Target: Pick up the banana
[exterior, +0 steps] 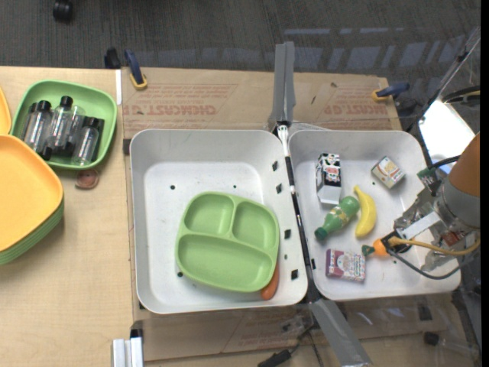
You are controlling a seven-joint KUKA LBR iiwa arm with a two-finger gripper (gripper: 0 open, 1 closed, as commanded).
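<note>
The yellow banana lies in the right bin, near its middle, curved and pointing up-down. A green bottle lies against its left side. My gripper hangs low over the right part of that bin, roughly a hand's width to the right of the banana and not touching it. Nothing can be made out in its grasp.
The right bin also holds a black-and-white carton, a small tan box, a pink packet and a small orange piece close to the gripper. A green divided plate lies in the left bin. A green tray of bottles and orange plates sit at the left.
</note>
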